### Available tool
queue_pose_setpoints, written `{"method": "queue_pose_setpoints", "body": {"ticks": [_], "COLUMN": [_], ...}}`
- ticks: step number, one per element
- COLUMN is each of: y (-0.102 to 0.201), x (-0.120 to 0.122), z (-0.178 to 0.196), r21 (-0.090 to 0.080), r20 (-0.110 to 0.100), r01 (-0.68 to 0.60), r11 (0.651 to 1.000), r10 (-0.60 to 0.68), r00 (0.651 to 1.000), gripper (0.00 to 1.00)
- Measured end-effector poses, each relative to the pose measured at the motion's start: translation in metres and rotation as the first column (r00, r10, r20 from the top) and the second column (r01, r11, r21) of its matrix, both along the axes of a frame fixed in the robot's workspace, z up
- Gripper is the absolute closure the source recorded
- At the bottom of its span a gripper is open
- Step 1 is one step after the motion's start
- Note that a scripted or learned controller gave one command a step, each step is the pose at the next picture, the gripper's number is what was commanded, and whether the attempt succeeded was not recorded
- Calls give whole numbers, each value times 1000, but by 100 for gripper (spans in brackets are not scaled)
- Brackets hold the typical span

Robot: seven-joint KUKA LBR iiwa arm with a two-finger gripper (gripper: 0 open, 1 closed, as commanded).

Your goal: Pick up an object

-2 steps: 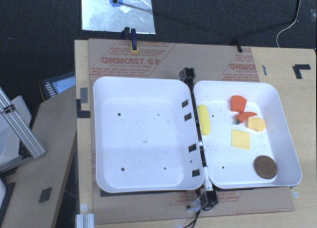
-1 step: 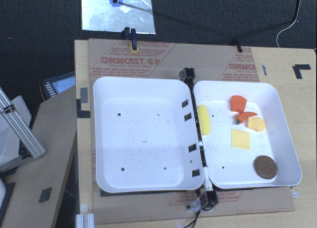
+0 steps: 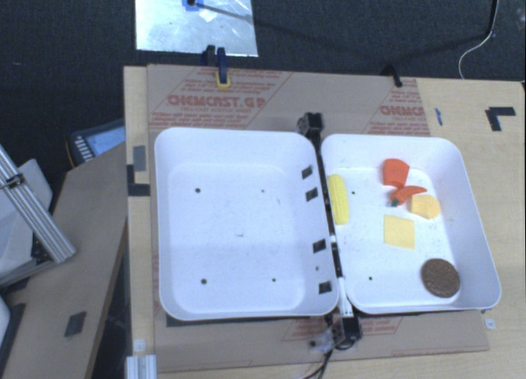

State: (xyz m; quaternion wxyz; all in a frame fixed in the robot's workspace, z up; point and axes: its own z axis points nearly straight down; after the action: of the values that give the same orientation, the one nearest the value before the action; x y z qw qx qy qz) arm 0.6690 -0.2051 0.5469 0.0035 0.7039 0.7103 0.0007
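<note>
Left bin [image 3: 238, 229]: largest item, plain white. Right bin [image 3: 472, 229] carries everything else. Yellow corn cob [image 3: 338, 198] at 9 o'clock, along the left wall. Flat yellow square [image 3: 400, 232] near center. Brown round disc [image 3: 440, 278] at 5 o'clock. Orange piece [image 3: 396, 177] at 12 o'clock, with a small yellow-orange wedge [image 3: 425, 205] just beside it.

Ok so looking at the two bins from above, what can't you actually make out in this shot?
- The orange pieces in the right bin, camera view: touching and blurred, so their count and shape are unclear.
- The round brown item: too small to identify.
- The yellow corn-like piece: its left side lies against the bin wall, hiding that edge.
- The device left of the bench: cut off by a tabletop, unreadable.
</note>
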Motion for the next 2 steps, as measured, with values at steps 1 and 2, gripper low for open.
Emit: {"method": "queue_pose_setpoints", "body": {"ticks": [1,2], "y": [1,1], "x": [0,0], "z": [12,12], "r21": [-2,-2], "r20": [4,3], "r01": [-4,-4], "r11": [1000,1000], "r10": [4,4], "r00": [1000,1000], "gripper": [100,0]}}
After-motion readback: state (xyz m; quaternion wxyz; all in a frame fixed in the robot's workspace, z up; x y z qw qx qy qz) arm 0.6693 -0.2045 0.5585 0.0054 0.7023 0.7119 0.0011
